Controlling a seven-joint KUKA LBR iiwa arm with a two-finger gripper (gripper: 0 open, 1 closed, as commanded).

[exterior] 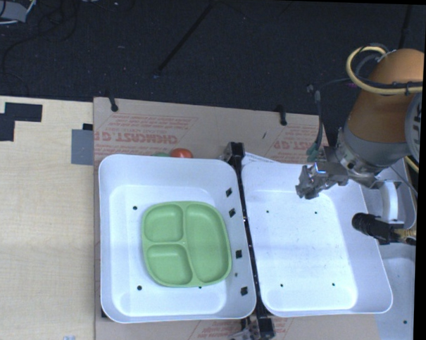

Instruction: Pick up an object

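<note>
Camera view, left bin [120, 197]: shallow white tray; it holds a green divided plate [186, 243] lying flat near its middle, three compartments facing up; nothing rests on the plate.
Camera view, right bin [348, 291]: shallow white tray just beside the first, the two joined along a dark central strip; its floor shows only small dark specks.
Camera view, behind the bins: a small red-orange object [181, 154] sits at the far rim of the left bin, partly hidden by that rim; whether it lies inside or outside cannot be told.
Camera view, arm: grey with an orange band; the gripper [312, 183] hangs over the far edge of the right bin, well apart from the plate.
Claw: too small and dark to tell whether wide or narrow; nothing is seen held.
Step in hand: judged as approach, no grasp yet made.
Next move: likely a traverse leftward across the divider, then a descent onto the plate's rim.
</note>
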